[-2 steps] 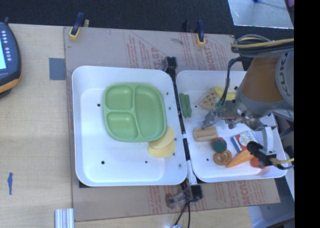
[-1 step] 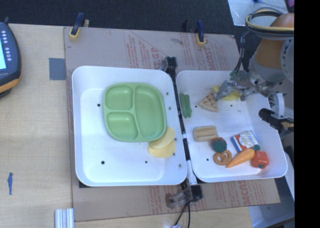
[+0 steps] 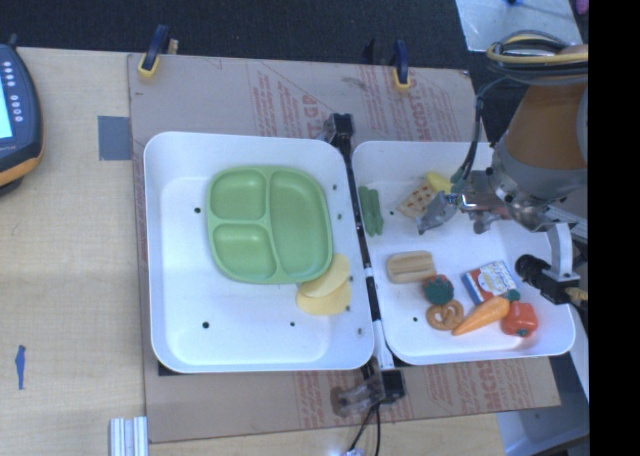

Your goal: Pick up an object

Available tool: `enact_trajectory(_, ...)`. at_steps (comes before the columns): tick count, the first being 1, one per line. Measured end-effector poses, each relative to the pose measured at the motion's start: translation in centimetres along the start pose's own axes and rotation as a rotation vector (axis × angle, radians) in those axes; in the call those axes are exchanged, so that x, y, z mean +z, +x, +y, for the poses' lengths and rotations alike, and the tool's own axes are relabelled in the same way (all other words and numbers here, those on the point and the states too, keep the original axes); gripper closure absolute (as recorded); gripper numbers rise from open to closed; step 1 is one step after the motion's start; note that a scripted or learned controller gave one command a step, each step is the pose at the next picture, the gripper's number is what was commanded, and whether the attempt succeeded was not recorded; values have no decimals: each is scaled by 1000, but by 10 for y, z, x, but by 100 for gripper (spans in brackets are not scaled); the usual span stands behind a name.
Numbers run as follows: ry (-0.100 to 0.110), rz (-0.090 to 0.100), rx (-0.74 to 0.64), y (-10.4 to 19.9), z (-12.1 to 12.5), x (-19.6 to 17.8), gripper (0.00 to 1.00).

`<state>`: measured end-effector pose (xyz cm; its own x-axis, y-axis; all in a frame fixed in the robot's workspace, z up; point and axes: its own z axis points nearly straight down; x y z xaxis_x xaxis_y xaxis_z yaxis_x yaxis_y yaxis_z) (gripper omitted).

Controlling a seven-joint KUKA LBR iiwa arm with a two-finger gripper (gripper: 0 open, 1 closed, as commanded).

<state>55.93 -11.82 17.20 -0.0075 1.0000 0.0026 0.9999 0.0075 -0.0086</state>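
The right bin [image 3: 560, 344] holds several small toy foods. Among them are a tan bread block [image 3: 410, 266], a green pod [image 3: 371, 211], a pretzel [image 3: 443, 316], a carrot [image 3: 482, 314], a red pepper [image 3: 519, 319], a dark green round piece [image 3: 437, 290] and a small red, white and blue box [image 3: 489, 280]. A yellow piece [image 3: 436, 184] and a speckled tan piece [image 3: 414, 202] lie at the bin's back. My gripper [image 3: 452, 206] hangs low over that back part, beside a grey shape [image 3: 433, 214] that touches or adjoins its tip.
The left bin [image 3: 170, 274] holds a green divided plate [image 3: 270, 224] with a yellow slice [image 3: 326, 292] at its lower right edge. A black clamp [image 3: 341, 128] sits between the bins at the back. A handheld controller [image 3: 15, 114] lies at the far left.
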Motion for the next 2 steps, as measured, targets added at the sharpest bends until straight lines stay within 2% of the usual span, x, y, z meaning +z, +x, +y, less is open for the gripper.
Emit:
enact_trajectory(1, -9, -4, 0, -23, 60, 24, 0)
enact_trajectory(2, 4, 0, 5, 1, -31, 34, 0)
